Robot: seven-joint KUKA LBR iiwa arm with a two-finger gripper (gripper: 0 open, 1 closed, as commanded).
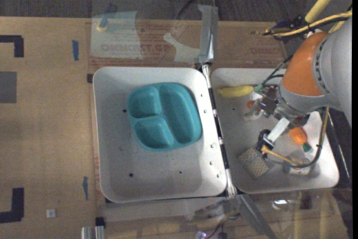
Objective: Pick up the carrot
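Observation:
The carrot is a short orange piece with a green end, lying in the right bin toward its right side. My gripper hangs over the middle of that bin, left of the carrot and a little farther back, under the grey wrist with the orange band. Nothing can be seen held in it. The carrot lies apart from the gripper, partly tucked under the wrist.
A yellow banana lies at the right bin's back left. A small red thing sits just left of the gripper. A tan speckled block lies near the front. The left bin holds a teal divided plate.

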